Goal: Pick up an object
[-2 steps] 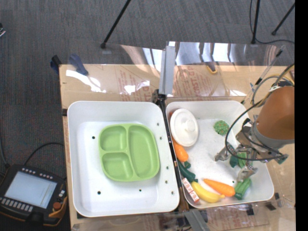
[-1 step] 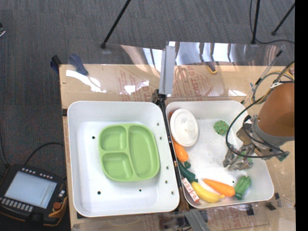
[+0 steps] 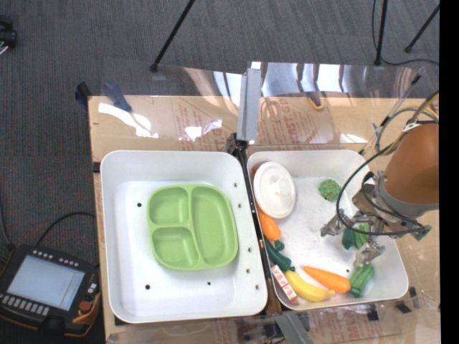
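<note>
R bin (image 3: 393, 282) front: banana (image 3: 307, 289), carrot (image 3: 327, 279), green veg (image 3: 361, 276) side by side. Gripper (image 3: 356, 236) above them w/ fingers spread, dark green item (image 3: 351, 237) between them. Further back: broccoli (image 3: 330, 189), white lid (image 3: 275, 189); L bin (image 3: 122, 192) holds green tray (image 3: 192, 226).

bare right bin (image 3: 308, 231) centre, toys possibly crowding its edges

The arm (image 3: 414, 165) runs out of the picture at the right, so only its wrist end is seen. The gripper (image 3: 358, 239) covers part of a dark green item (image 3: 351, 238), whose kind cannot be told. At the lower left, the tablet (image 3: 47, 289) is cut by the picture's edge.
</note>
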`<state>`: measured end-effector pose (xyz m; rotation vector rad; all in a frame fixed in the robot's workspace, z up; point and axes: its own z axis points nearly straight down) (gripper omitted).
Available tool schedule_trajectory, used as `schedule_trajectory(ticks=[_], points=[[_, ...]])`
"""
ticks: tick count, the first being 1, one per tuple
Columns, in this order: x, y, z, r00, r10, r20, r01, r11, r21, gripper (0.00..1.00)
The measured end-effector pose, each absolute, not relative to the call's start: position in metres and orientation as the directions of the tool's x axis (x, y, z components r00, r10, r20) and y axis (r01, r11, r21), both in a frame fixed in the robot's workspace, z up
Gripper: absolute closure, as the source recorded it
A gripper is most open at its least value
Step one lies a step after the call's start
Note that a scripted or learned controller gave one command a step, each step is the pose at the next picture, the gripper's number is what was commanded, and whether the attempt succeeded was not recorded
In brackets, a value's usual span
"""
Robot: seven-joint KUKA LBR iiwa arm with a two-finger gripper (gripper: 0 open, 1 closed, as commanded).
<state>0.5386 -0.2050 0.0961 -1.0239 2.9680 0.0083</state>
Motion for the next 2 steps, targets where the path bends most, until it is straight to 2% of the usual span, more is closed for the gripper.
schedule_trajectory(ticks=[1,2], points=[[0.54,-0.203,0.106,-0.785,-0.619,-0.006,-0.619,0.785,0.004,1.0],[0.547,-0.213,0.087,-0.884,-0.467,-0.003,-0.467,0.884,0.002,1.0]])
